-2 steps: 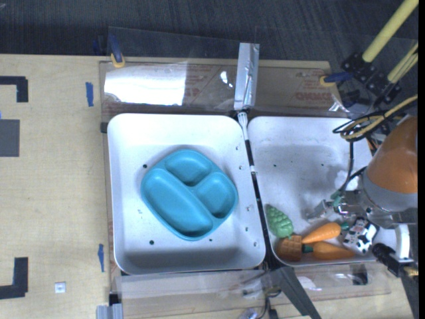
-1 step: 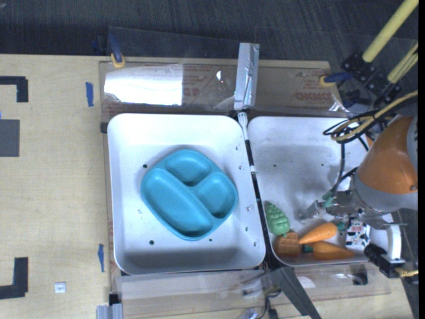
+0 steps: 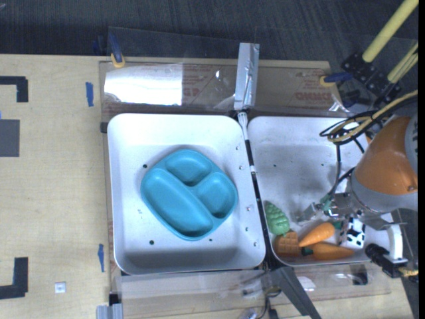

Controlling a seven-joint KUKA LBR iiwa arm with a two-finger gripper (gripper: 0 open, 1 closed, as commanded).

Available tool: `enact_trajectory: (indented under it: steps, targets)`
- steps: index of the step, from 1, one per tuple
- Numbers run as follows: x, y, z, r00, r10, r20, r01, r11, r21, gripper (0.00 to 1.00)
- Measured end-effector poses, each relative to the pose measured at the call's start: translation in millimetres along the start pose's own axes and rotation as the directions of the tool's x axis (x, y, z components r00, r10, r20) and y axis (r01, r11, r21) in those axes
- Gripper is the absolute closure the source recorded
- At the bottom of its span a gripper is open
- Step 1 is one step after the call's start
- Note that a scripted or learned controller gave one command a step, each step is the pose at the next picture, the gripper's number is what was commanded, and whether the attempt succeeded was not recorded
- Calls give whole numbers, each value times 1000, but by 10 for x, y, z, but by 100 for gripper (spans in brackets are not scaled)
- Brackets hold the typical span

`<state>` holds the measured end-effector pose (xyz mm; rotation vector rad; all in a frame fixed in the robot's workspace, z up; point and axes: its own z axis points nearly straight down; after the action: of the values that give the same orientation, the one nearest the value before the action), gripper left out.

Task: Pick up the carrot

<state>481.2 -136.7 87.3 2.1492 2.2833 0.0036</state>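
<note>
Carrot [image 3: 317, 233] lies in right bin [image 3: 292, 145], near front wall, beside other toy food. My end effector [image 3: 335, 208] hovers just above it; can't tell its state. I judge pick not done: grasp and lift remain.

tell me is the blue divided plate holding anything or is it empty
Empty. The blue plate in the left bin shows three bare compartments; the carrot lies in the right bin.
</note>
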Motion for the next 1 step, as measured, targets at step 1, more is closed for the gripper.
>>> enact_trajectory:
  steps: [1]
  targets:
    - [95,7,-1,1000,9,0,-9,1000,0,0]
